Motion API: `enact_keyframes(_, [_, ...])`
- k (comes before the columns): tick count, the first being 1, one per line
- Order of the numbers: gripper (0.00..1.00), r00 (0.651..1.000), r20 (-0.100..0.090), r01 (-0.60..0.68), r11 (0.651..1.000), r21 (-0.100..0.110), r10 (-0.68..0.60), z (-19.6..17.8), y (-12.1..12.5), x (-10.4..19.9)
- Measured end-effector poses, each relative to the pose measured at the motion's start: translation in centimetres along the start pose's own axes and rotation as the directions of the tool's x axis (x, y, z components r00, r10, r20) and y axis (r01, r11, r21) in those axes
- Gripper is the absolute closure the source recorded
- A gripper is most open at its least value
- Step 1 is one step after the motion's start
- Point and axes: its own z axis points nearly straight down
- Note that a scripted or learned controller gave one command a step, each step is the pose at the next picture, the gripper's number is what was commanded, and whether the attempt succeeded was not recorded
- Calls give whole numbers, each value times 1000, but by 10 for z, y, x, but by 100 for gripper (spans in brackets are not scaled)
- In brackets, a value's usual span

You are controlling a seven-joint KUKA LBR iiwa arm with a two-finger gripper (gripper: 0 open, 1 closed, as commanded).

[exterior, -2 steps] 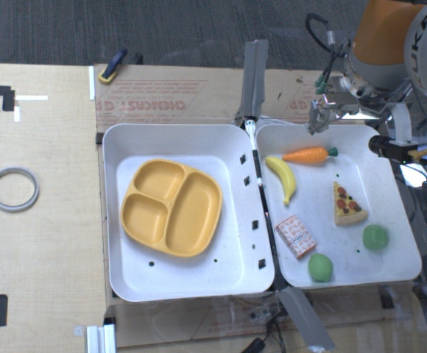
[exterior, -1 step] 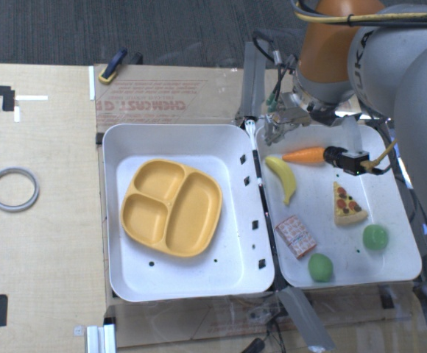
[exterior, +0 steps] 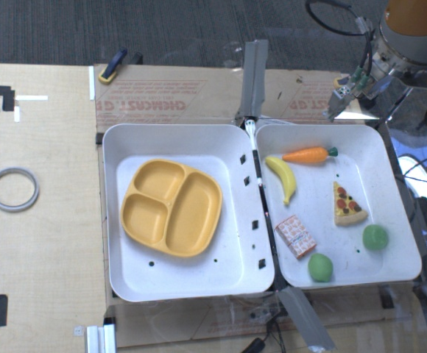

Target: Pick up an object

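The right bin (exterior: 390,160) holds an orange carrot (exterior: 305,154) at the back, a yellow banana (exterior: 283,179) beside it, and a pizza slice (exterior: 346,204) in the middle. Toward the front lie a pink patterned box (exterior: 296,236) and two green balls (exterior: 320,267) (exterior: 375,237). My gripper (exterior: 344,94) hangs above the bench just behind the right bin's back rim, up and to the right of the carrot, with nothing seen in it. The orange-banded arm (exterior: 412,6) rises at the top right.
In the left bin (exterior: 118,160) lies a yellow divided plate (exterior: 171,207). A grey bar (exterior: 254,79) stands upright between the bins at the back. On the wooden bench at the left lies a tape roll (exterior: 12,189). A blue and yellow tool (exterior: 113,65) rests on the cardboard.
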Motion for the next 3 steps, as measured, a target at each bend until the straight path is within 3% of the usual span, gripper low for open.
enact_keyframes(1, [100, 998, -2, 64, 998, 1, -64, 46, 63, 29])
enact_keyframes(2, [100, 976, -2, 218, 976, 0, -218, 127, 68, 80])
enact_keyframes(3, [100, 965, -3, 264, 965, 1, -264, 157, 54, 106])
